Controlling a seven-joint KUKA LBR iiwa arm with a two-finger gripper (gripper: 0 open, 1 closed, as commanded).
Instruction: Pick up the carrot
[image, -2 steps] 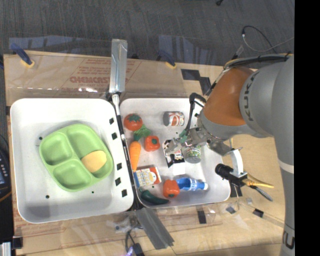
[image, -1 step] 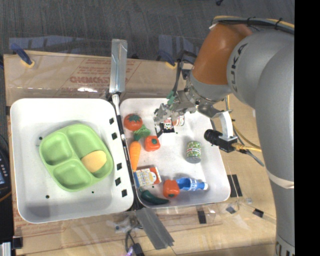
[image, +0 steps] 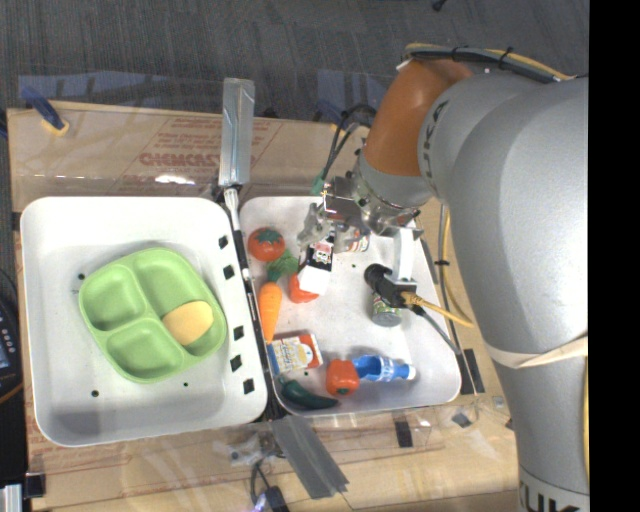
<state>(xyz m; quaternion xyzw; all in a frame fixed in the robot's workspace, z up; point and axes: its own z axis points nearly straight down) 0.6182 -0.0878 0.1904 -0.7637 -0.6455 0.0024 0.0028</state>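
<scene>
— Where's the carrot (image: 269, 309)?
— I see it against the right bin's (image: 440, 385) left wall, beyond the juice carton (image: 295, 353), short of the tomato (image: 266, 243).
— And the gripper (image: 322, 250)?
— Farther back, over that bin. I can't tell its state.

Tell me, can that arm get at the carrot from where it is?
Probably yes. The carrot lies uncovered by the bin's left wall, and the tool hangs just up and to its right. The wall and a green toy crowd it.
</scene>
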